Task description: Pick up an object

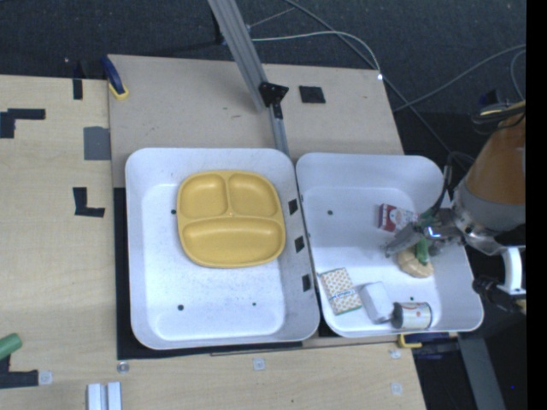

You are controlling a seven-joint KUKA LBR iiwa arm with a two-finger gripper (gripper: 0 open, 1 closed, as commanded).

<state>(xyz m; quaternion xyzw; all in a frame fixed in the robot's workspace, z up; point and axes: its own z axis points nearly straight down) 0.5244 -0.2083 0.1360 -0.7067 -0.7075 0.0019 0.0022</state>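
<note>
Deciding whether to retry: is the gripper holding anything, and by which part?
Cannot be told. The gripper sits low in the right bin, beside a tan object.

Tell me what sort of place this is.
Probably a robotics lab's grasping test bench: two white bins side by side, a yellow divided plate in one, small items in the other, cables trailing behind, and the arm's gripper reaching in.

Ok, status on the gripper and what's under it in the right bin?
Gripper low in right bin, fingers unclear. Tan object just beside it, no grasp seen. Red-and-white packet close by.
</note>
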